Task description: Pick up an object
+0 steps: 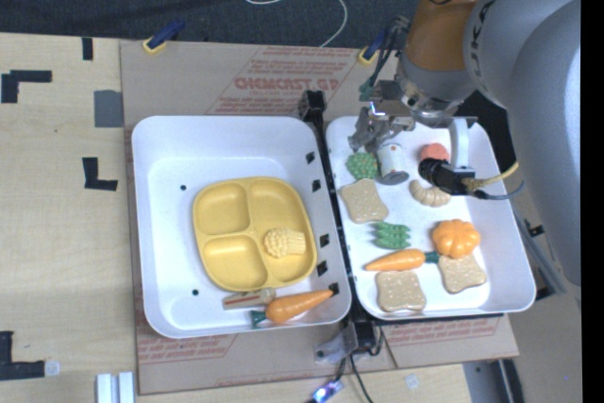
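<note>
End effector (370, 133) hung over crowded right bin (505, 203), finger state unclear; closing near the green piece (361, 165) and cylinder (391, 163) risked a miss.

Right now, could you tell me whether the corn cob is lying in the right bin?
No, the corn cob lies on the yellow tray in the left bin.

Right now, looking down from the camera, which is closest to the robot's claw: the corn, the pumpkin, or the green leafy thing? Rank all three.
From the end effector:
1. Green leafy piece, right bin, just below it.
2. Pumpkin, right bin, toward the lower right.
3. Corn, on the yellow plate in the left bin.
</note>
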### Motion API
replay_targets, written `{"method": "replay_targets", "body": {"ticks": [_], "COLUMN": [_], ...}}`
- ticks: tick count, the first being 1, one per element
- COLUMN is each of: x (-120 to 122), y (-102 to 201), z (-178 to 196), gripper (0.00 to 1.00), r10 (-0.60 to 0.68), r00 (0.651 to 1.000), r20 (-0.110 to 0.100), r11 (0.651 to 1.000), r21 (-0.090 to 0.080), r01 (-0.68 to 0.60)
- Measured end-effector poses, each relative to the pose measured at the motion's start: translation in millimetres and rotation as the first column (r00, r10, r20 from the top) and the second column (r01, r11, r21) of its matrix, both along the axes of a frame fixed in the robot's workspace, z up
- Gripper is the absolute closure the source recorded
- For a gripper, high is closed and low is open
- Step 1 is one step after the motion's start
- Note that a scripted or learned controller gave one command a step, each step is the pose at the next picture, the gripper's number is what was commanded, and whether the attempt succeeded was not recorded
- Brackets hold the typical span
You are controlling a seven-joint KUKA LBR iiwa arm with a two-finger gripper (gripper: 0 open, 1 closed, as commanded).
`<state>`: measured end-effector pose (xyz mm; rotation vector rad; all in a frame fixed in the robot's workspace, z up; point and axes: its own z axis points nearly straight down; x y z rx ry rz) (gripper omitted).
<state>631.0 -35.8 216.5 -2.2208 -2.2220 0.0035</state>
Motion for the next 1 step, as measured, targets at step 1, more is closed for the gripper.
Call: {"method": "replay_targets", "body": {"ticks": [1], "x": [15.6], "y": [-6.1], "z": [8.9], "gripper": [1.0], "r10": [0.001], "r00": [1.0], "r20": [0.002], "r11": [1.0], "r21": [0.001], "r01": [-0.001]}}
